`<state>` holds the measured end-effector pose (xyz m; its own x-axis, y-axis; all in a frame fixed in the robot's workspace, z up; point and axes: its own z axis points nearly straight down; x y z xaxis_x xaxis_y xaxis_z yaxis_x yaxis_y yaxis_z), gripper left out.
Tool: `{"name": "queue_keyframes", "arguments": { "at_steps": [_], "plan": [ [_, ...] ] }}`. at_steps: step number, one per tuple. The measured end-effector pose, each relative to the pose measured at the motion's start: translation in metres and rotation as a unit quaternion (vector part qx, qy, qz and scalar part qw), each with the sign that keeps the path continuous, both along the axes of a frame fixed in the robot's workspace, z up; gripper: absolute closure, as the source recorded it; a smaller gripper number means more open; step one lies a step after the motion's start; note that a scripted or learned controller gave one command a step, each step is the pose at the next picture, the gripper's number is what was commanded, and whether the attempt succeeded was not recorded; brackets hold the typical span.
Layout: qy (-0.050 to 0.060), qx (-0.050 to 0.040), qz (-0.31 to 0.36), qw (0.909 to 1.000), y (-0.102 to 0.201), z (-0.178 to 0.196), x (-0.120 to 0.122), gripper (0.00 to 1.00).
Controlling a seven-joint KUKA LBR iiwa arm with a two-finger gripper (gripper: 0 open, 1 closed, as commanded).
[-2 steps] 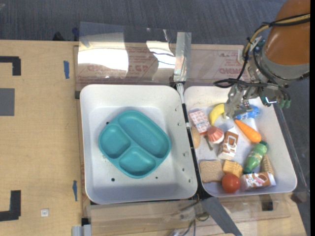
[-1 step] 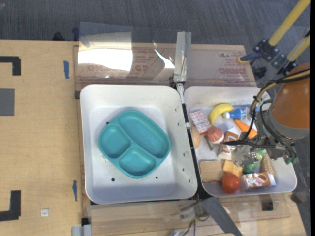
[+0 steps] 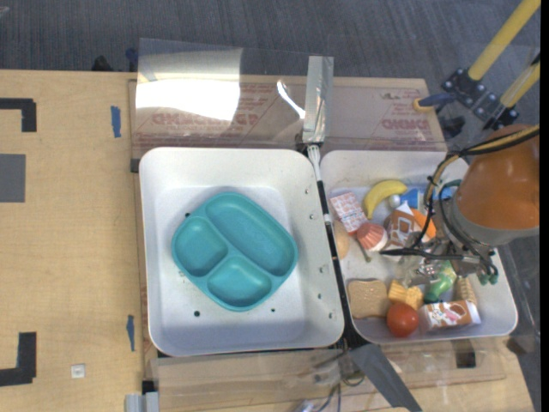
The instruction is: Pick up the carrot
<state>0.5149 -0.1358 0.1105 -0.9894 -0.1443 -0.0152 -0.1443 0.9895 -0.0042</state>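
Although the arm is already down over the right bin point(image 3: 506, 316), you should count the pick as not yet done. Nearest you along the bin's front lie a tomato point(image 3: 402, 319), a cracker point(image 3: 367, 297) and a small packet point(image 3: 449, 315). Just behind them the gripper point(image 3: 437, 264) sits low among the clutter; you cannot tell how it stands. An orange sliver beside it, likely the carrot point(image 3: 424, 221), lies partly hidden near a banana point(image 3: 383, 195). Grasp and lift remain. The teal plate point(image 3: 233, 249) sits in the left bin point(image 3: 163, 178).

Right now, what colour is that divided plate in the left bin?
Teal, a blue-green; the plate shows plainly in the camera view.
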Motion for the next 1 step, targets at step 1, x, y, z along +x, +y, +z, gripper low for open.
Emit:
{"name": "queue_keyframes", "arguments": {
  "at_steps": [1],
  "plan": [
    [0.002, -0.0021, -0.014, 0.9999, -0.0869, 0.0451, -0.0017, 1.0]
  ]
}}
